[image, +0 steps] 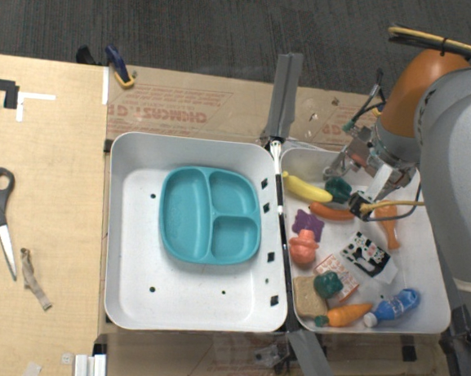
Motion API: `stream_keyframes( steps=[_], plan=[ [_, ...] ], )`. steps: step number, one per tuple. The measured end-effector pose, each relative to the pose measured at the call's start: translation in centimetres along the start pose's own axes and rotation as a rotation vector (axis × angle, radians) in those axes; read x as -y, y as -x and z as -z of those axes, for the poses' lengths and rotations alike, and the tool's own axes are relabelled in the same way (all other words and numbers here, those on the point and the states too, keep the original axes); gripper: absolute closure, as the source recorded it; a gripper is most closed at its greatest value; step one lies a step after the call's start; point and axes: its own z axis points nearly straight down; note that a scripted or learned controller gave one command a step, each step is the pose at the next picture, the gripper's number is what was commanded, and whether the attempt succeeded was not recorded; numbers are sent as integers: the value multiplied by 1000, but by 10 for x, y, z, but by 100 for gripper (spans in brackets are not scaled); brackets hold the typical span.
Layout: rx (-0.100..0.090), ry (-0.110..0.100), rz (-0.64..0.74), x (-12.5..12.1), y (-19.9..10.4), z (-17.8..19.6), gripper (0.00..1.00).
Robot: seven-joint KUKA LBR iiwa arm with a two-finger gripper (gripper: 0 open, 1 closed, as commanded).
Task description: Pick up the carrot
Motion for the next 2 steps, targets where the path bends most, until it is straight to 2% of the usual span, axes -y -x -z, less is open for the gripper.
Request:
stream_keyframes(
  steps=[1,2],
  plan=[
    [1,-2,-18,63,33,-26,0],
    [-1,-1,-108,105,58,-26,0]
  ],
)
